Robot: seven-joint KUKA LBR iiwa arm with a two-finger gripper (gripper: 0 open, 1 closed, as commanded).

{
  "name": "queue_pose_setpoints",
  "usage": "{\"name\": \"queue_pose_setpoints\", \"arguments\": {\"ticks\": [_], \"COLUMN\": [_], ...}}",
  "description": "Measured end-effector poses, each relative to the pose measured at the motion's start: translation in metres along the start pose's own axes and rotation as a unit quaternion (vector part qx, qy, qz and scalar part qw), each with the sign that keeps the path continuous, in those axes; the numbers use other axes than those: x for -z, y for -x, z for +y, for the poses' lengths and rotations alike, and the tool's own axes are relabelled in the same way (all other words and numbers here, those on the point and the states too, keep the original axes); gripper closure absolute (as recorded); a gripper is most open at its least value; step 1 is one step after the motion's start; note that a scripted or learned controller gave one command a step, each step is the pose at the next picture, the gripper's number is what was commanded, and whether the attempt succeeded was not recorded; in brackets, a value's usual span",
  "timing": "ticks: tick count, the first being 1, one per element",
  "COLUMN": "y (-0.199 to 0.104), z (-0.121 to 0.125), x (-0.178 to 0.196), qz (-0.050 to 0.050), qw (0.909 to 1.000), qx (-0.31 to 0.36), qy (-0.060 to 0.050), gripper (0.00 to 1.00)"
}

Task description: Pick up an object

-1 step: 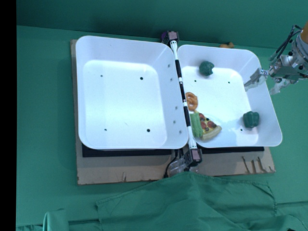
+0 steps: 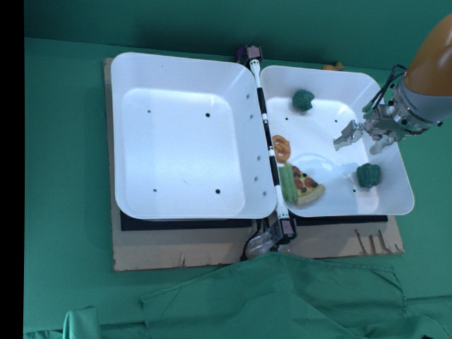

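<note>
- The claw hangs over the right bin, fingers seemingly spread, nothing between them.
- A dark green toy lies just below the claw; another green toy sits up-left of it.
- A pizza slice and an orange ring lie left of the claw.

The grey arm with its orange band reaches in from the right, jaws spread apart and empty.

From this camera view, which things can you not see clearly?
- Gripper: too small to judge its finger gap.
- Arm: cut off by the right edge.
- Orange object behind the right bin: hidden by its rim.
- Clamp below the bins: partly under green cloth.
</note>
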State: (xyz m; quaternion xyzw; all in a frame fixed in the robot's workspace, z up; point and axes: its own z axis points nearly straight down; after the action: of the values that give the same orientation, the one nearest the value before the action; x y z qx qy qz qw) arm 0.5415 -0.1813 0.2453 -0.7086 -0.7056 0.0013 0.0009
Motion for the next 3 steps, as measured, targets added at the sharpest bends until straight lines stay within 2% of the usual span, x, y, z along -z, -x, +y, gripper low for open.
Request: {"name": "queue_pose_setpoints", "arguments": {"ticks": [1,2,3], "y": [0.007,0.007,0.006], "z": [-0.022,-0.043,-0.037], "x": [0.066,0.087,-0.014], "qz": [-0.002,-0.002,0.0], "qw": [1.0,1.0,1.0], "qx": [0.0,0.0,0.0], "qy": [0.007,0.006,0.0], "gripper": [0.0,0.0,0.0]}}
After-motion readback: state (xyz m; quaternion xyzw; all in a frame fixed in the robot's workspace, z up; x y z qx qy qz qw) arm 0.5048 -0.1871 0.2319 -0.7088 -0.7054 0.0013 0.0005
